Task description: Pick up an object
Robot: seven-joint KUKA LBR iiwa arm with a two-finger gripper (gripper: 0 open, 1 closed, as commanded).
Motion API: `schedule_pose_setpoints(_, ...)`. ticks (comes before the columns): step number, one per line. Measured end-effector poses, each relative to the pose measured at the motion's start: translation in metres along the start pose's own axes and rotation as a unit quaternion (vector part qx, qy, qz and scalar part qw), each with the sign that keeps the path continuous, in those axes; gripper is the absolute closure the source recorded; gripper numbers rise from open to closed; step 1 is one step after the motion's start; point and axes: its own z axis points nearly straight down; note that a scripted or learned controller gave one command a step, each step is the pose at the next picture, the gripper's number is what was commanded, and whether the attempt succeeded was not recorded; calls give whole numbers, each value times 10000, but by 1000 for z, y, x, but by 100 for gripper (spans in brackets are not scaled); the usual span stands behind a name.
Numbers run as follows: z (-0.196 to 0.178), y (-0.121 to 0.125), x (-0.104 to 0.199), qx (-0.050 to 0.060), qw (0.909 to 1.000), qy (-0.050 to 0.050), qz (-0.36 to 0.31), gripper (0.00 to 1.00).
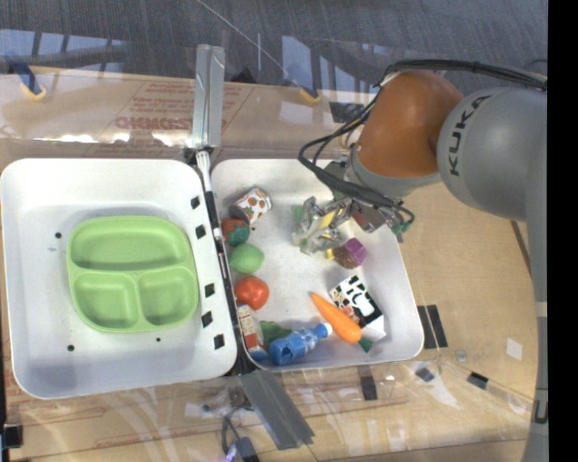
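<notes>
Hovering fingers [320, 227], purple toy [350, 252] seemingly beside

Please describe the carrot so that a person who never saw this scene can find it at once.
Look in the right bin, the one crowded with small toys, and go to its near right corner. The carrot lies there slanted, beside the black-and-white carton and right of the blue bottle. It is the only long orange pointed thing there.

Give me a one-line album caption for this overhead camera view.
KUKA arm's end effector hovers over the toy-filled right bin, beside a green divided tray in the left bin.
</notes>
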Motion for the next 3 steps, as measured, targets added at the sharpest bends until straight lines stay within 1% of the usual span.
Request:
schedule_pose_setpoints(1,-125,16,-38,38,9990,-33,-455,100)
schedule_pose_setpoints(2,-21,80,3,-44,9708,33,-2399,100)
schedule_pose_setpoints(3,-23,79,2,-28,9708,24,-2397,0)
